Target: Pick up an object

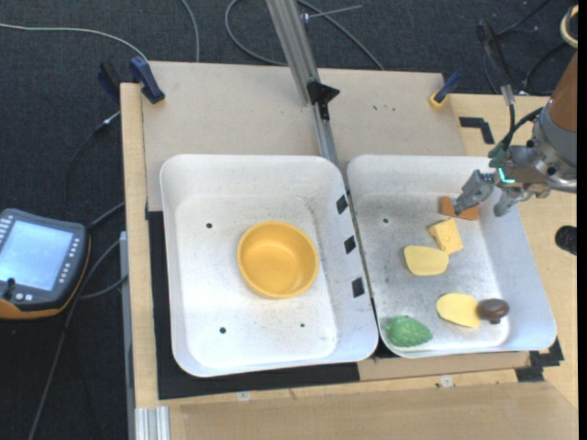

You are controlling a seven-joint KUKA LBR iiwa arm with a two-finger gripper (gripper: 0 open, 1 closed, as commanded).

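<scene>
The gripper (489, 193), fingers apart, hovers above 1 orange block (458, 209) just left; closing off-centre could knock it aside.

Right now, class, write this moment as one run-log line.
pincer: open, over right bin far end | nothing held | nearest: orange block | left bin: yellow bowl | pick: not done

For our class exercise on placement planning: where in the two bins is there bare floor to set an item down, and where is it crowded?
The left bin has bare floor all around the yellow bowl. In the right bin, the strip along its left wall is free down to the green piece. Its right half is crowded: the end effector, orange block, three yellow pieces and a brown item.
</scene>
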